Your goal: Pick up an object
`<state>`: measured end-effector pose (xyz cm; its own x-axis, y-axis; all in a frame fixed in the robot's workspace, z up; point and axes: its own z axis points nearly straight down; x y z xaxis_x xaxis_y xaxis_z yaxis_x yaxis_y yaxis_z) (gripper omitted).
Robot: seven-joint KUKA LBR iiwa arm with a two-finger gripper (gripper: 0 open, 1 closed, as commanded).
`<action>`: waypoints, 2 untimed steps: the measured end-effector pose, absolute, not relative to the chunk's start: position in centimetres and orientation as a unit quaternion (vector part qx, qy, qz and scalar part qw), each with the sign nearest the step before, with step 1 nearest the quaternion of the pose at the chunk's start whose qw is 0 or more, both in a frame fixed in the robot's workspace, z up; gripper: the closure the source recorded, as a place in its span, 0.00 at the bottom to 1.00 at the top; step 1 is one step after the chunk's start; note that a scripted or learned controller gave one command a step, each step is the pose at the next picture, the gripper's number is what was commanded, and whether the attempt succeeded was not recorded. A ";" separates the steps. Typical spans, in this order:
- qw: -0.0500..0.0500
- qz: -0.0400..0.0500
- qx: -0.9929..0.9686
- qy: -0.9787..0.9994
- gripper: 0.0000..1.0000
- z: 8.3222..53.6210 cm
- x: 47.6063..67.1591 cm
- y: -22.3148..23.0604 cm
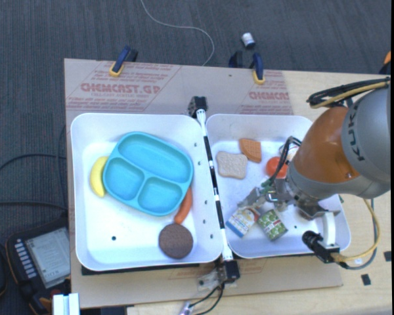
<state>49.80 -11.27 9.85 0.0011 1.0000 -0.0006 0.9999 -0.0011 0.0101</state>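
blue tray (149, 174): glossy plastic | bins (85, 195): smooth white plastic

Bright, even overhead light — soft shadows, white bins (144, 253) slightly glaring.

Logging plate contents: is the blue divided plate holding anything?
Empty. All three compartments of the blue divided plate show bare blue; the banana lies beside it.

Dark grey carpet floor (65, 18) surrounded the bench. A thin white cable (177, 25) ran across it, black cables (13, 176) at one side. Bench top was a printed cardboard sheet (125, 87) held by clamps (123, 59).
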 end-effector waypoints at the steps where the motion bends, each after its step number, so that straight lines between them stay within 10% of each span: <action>1: 0.003 0.005 0.707 0.707 1.00 11.0 49.9 -11.2; 2: 0.002 0.004 0.707 0.707 0.00 10.8 49.9 -11.1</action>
